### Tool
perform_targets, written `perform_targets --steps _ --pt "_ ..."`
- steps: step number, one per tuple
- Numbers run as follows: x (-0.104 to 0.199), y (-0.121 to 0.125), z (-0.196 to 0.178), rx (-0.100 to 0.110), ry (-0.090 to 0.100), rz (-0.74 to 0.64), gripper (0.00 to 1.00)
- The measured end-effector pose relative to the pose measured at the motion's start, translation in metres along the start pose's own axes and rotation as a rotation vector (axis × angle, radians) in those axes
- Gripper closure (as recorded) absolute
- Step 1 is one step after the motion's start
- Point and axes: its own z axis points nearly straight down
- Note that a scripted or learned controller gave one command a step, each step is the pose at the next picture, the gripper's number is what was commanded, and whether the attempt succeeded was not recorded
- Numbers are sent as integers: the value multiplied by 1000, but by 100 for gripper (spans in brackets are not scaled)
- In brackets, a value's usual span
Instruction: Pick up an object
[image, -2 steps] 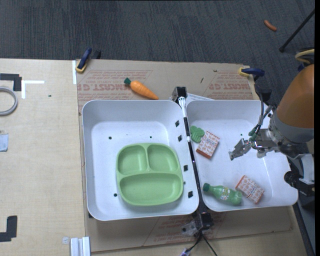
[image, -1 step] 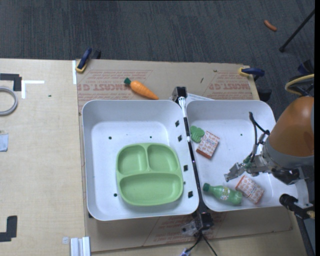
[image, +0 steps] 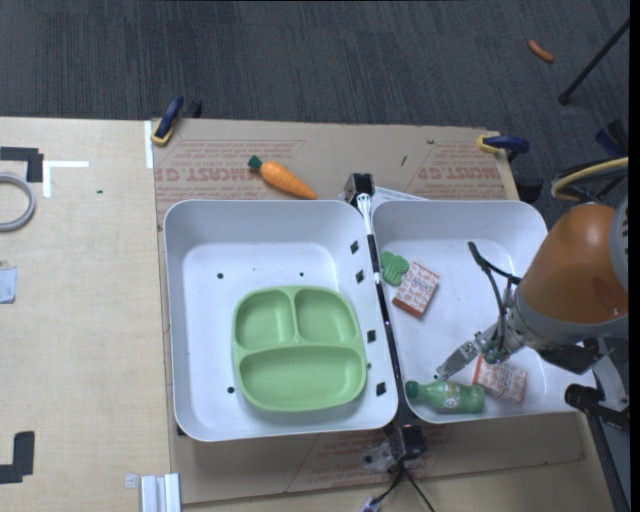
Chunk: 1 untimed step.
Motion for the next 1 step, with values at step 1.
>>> perform_targets --steps 1 --pt "-1 1 -10 -3 -2 3 100"
